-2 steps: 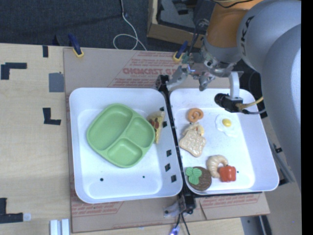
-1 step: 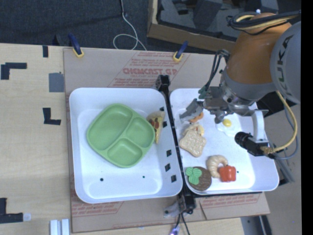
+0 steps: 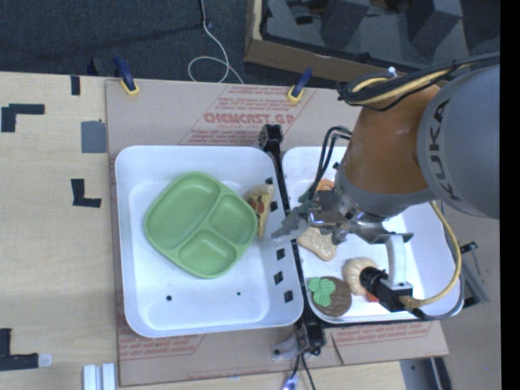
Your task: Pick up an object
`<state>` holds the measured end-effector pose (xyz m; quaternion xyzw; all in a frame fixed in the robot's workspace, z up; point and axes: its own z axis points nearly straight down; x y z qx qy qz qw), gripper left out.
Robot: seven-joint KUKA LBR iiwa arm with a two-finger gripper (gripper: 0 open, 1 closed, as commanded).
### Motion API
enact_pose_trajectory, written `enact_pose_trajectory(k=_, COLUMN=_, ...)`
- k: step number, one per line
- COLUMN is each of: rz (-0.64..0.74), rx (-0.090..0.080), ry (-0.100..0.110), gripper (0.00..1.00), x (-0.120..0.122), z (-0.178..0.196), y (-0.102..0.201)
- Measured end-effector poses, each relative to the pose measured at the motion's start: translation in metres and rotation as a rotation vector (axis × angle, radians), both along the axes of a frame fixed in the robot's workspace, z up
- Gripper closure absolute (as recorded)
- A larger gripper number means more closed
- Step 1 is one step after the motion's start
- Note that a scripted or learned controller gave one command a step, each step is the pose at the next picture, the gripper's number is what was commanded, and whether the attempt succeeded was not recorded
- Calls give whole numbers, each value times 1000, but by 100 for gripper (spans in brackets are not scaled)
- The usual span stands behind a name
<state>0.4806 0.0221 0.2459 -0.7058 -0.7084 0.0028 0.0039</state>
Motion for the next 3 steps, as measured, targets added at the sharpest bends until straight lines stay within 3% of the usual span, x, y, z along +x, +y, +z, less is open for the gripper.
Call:
enact_pose_trajectory(k=1, rz=-1, rx=-1, ry=-4, gripper=100, x=2, z=11, y=-2)
enact_pose_trajectory(k=2, rz=-1, rx=-2, ry=-11, gripper=100, x=65, z=15, y=4)
enact_pose_trajectory(k=3, rz=-4, rx=-4, ry=-10, gripper=100, x=134, z=-1, y=-32)
